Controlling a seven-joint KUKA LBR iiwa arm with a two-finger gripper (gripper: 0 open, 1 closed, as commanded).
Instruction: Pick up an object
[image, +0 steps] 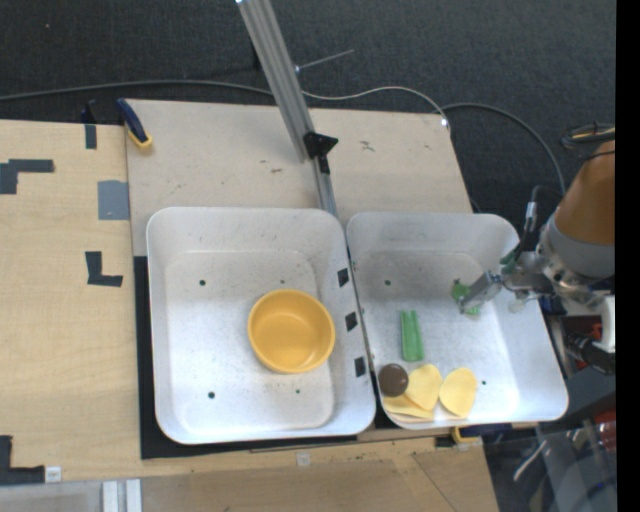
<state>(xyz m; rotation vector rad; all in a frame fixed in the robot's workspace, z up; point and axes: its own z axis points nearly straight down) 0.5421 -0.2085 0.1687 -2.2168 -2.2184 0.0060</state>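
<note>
- Pale wood-grain counter (60, 330) fills the left, marked with dark tape pieces; a blue-and-yellow clamp (133, 123) sits at the edge of a beige board (220, 150) behind the bins, probably pinning it down.
- The left shallow white bin (180, 240) carries a round yellow plastic bowl (291, 330), upright and a little right of centre, well apart from the arm's reach at this moment.
- A slanting grey metal post (285, 80) comes down to the seam between the bins, likely a camera or light mount.
- The right shallow white bin (430, 240) holds a green stick-like piece (411, 335) in its middle; near the front wall lie a small brown round object (392, 379) and pale yellow chip-shaped pieces (442, 390), touching one another. Any of these could serve as the object to pick.
- The tool (472, 296) hangs low over the right bin's right half, with something small and green at its tip; whether it is apart, together or clamped cannot be told.
- Dark carpet (450, 50) and loose cables surround the counter.
</note>
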